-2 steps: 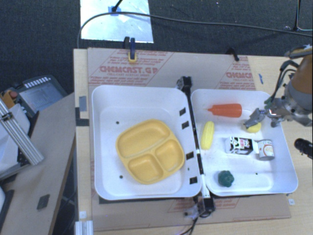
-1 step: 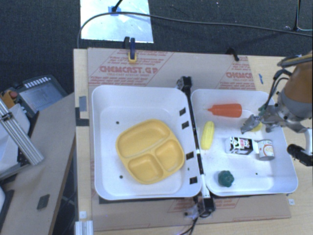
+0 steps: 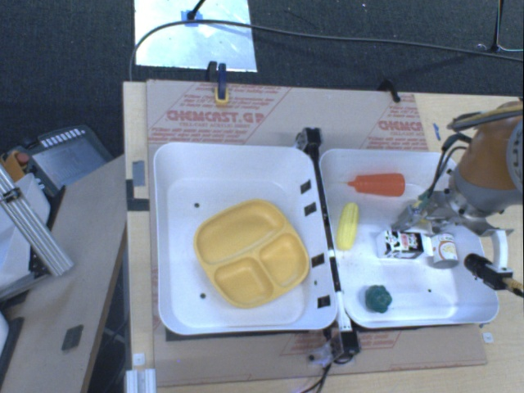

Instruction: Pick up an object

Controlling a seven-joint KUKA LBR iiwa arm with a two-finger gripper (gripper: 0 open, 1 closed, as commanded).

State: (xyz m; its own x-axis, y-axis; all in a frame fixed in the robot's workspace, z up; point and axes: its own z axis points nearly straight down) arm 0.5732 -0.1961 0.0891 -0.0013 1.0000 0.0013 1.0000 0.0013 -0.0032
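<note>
Hovering low over the right bin (image 3: 491,305), the end effector (image 3: 438,236) sits just beside the carton (image 3: 401,243) and a small can (image 3: 444,251); whether it is open or closed I cannot tell. Nothing looks lifted, so the pick remains undone.

The grey arm (image 3: 491,158) with its orange band reaches in from the right, wrist bent low.
</note>
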